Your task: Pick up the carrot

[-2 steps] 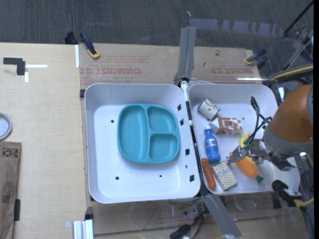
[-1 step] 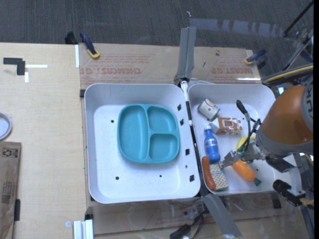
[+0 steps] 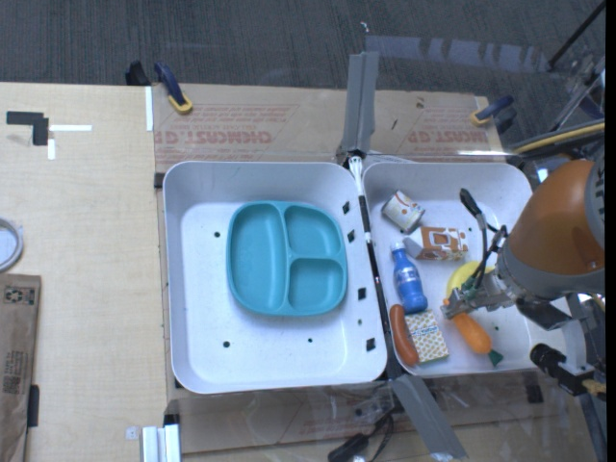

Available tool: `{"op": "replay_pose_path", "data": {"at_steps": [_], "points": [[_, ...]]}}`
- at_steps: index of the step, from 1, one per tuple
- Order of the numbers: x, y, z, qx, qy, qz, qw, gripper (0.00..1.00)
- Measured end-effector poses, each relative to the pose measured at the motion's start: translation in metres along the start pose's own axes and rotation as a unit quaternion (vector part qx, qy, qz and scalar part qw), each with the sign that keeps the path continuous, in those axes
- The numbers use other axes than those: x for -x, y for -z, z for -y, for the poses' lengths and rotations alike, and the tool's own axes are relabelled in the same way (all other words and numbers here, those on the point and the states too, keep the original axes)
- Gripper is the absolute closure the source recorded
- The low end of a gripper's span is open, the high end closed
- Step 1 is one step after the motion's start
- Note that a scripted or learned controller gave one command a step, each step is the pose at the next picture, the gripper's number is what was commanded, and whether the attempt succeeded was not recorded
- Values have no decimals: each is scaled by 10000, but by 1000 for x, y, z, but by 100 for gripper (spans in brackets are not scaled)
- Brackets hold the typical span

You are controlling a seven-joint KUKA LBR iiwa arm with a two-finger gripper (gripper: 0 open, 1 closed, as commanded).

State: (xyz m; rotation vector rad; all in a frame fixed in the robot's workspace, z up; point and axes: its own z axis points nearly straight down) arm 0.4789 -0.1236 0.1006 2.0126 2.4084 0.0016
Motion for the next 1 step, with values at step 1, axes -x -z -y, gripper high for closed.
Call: {"op": "replay_pose_path", "data": {"at_steps": [1], "points": [[-66, 90, -53, -29, -1593, 3, 9872, 100]]}}
